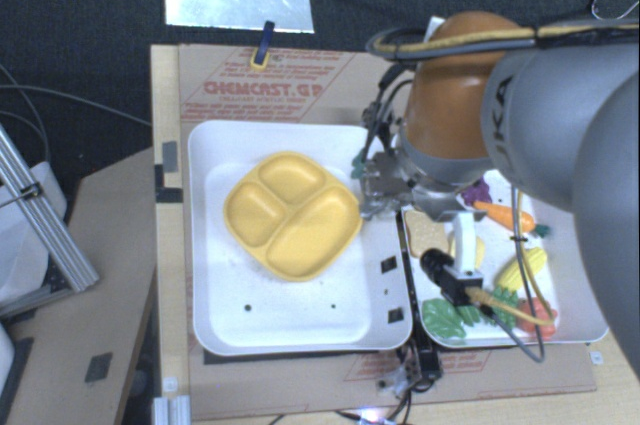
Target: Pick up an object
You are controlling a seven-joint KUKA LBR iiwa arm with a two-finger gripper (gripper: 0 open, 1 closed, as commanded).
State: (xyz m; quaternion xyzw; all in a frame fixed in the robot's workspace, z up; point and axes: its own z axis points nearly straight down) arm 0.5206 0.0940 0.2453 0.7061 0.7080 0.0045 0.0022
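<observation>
The grey arm [560, 113] hangs over the right bin [565, 337], with its gripper [415, 193] low among toy foods. I cannot tell whether the gripper is released or clenched. The left bin [300, 313] holds a yellow divided plate [292, 213]. The approach seems under way. The next move calls for settling squarely on one piece, perhaps the carrot [503, 213] at the far right.

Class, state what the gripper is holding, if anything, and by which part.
Cannot be told. The gripper sits by the right edge of the yellow plate; no hold is visible.
</observation>
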